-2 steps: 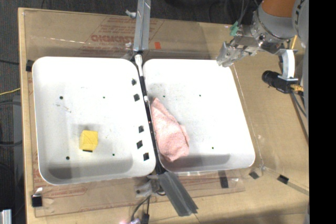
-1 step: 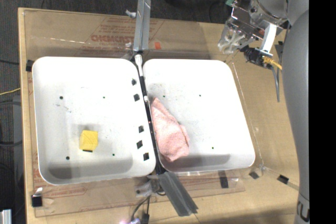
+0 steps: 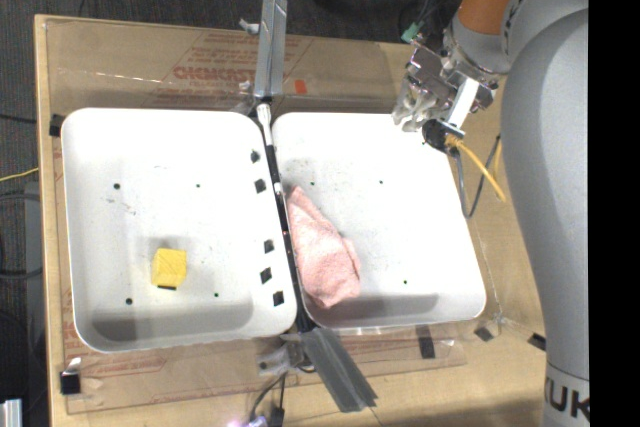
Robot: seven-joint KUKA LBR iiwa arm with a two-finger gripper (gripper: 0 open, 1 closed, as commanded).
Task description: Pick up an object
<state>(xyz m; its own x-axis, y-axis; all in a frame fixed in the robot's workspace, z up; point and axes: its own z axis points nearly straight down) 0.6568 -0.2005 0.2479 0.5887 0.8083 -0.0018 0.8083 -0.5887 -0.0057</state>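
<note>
A pink cloth (image 3: 321,249) lies crumpled in the right bin (image 3: 400,215), against its left wall. A small yellow block (image 3: 168,267) sits in the left bin (image 3: 150,175), toward its near left. My gripper (image 3: 412,114) hangs above the far right corner of the right bin, well away from both objects. Its pale fingertips (image 3: 403,112) point down toward the bin's far rim, and nothing shows between them.
A grey metal divider (image 3: 270,45) runs between the bins, with black clips along the shared wall. A yellow cable (image 3: 480,170) trails from the wrist over the right bin's right rim. The arm's large grey body (image 3: 550,165) fills the right side.
</note>
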